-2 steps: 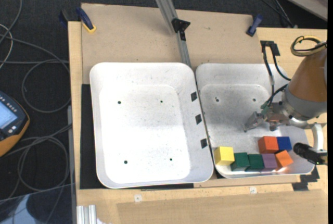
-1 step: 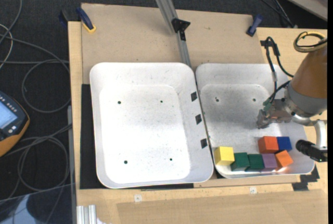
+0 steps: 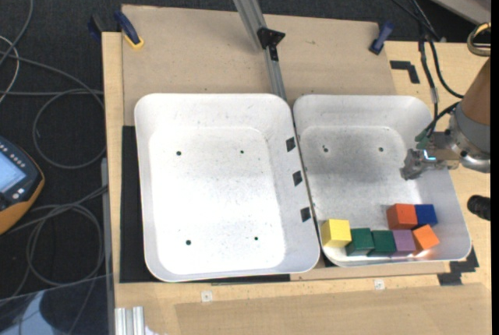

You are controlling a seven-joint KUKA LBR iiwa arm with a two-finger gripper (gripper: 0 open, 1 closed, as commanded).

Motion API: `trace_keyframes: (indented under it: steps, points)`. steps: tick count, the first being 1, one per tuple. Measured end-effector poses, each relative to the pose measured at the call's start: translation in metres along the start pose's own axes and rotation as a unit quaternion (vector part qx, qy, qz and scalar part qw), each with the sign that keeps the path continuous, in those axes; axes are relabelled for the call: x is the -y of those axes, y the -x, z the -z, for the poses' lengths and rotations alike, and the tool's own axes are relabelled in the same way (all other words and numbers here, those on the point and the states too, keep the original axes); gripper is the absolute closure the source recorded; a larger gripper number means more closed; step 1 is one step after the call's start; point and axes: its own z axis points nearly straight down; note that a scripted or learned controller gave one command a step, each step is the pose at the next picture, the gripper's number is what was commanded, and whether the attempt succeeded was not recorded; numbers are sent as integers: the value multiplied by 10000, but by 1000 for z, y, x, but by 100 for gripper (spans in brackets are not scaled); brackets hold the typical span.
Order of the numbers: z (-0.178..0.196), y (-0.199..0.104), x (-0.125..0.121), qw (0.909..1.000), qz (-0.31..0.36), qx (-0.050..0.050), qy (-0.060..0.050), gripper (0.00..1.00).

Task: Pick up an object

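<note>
Several small blocks lie along the near edge of the right bin [image 3: 351, 111]: a yellow block [image 3: 337, 231], two green blocks [image 3: 371, 241], a purple block [image 3: 403, 241], an orange block [image 3: 426, 236], a red-orange block [image 3: 402, 215] and a blue block [image 3: 426, 213]. My gripper [image 3: 414, 167] hangs at the right bin's right side, above and behind the red-orange and blue blocks, apart from them. Nothing shows between its fingertips.
The left bin [image 3: 210, 185] sits beside the right one, with black clips [image 3: 297, 178] along their shared edge. A metal pole [image 3: 249, 6] slants up from the bench's back. Blue clamps [image 3: 129, 29] hold the board corners. Cables lie on the floor at left.
</note>
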Motion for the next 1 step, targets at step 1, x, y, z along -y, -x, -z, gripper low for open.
trace_keyframes:
  steps: [1]
  points:
    - [65,1,-2,10000,8,5,14,100]
